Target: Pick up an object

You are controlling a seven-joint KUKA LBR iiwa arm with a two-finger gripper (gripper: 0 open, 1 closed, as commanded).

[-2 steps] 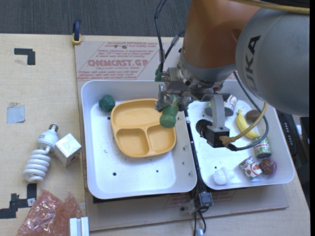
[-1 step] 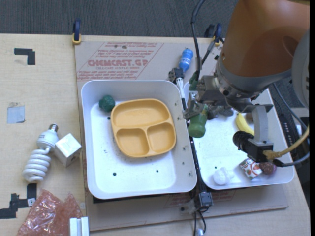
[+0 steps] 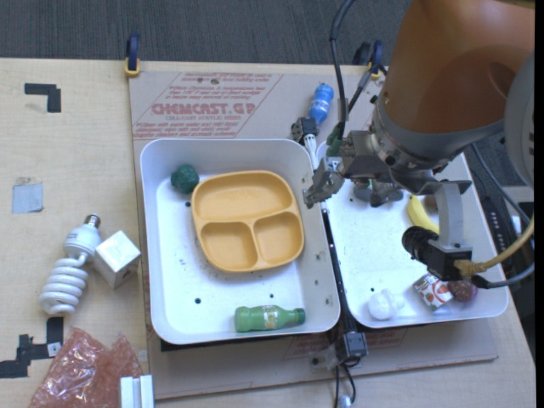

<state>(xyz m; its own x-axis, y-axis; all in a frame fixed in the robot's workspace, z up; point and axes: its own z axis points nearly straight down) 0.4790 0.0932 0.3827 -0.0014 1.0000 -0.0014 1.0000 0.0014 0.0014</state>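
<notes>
My gripper (image 3: pixel 376 190) hangs below the grey wrist and orange band, over the far part of the right bin (image 3: pixel 365 257). Just to its right a yellow banana (image 3: pixel 420 214) lies partly hidden by the arm. In that bin's near corner sit a white lumpy object (image 3: pixel 384 304), a red-and-white packet (image 3: pixel 434 291) and a brownish ball (image 3: pixel 462 291). The left bin (image 3: pixel 161 253) holds a yellow divided plate (image 3: pixel 248 219), a dark green ball (image 3: pixel 184 178) and a green bottle (image 3: pixel 269 317) lying on its side.
A blue bottle (image 3: pixel 321 103) lies on the cardboard behind the bins. Left of the bins are a spiral light bulb (image 3: pixel 72 266), a white cube (image 3: pixel 117 255) and a red mesh bag (image 3: pixel 85 372). Cables run by the arm at the right.
</notes>
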